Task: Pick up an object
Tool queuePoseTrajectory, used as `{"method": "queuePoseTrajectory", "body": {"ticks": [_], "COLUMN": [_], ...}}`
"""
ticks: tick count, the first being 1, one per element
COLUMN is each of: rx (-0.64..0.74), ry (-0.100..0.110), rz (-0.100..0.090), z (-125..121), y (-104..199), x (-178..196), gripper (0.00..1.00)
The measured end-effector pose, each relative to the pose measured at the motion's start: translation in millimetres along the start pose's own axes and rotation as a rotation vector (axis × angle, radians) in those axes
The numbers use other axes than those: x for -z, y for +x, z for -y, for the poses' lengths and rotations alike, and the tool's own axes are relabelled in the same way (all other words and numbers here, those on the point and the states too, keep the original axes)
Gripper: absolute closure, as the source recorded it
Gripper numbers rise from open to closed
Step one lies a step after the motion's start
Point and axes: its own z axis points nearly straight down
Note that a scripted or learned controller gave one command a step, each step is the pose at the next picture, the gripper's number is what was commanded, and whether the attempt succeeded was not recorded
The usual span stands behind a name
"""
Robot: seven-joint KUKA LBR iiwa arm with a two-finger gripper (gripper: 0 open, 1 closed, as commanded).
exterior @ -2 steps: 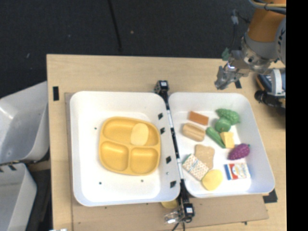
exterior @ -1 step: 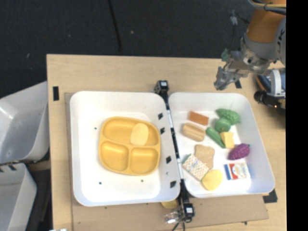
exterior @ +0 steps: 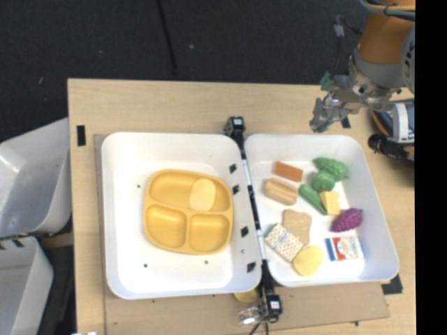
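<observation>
Camera view: jaws [exterior: 330, 115] above right bin's [exterior: 377, 187] rim.

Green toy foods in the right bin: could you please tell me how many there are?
3, clustered in the right bin's far right part: a leafy green piece nearest the back wall, a round green piece just in front of it, and a long green pod slanting beside the yellow block.

Grey arm [exterior: 380, 61], orange band, dark metal claw [exterior: 330, 114].

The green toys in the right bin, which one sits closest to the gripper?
The green broccoli-like piece at the bin's far right corner is closest to the gripper. The other green pieces lie below it, further into the right bin.
</observation>
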Motion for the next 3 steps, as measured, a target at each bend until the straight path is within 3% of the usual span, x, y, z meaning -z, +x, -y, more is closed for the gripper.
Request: {"method": "queuePoseTrajectory", "body": {"ticks": [1, 2, 3], "rx": [0.009, 0.004, 0.020], "ry": [-0.002, 0.001, -0.005], "rz": [-0.005, 0.000, -0.009], "z": [20, 22, 33], "y": [68, 61, 241], "x": [29, 28, 86], "gripper": [1.00, 1.00, 1.00]}}
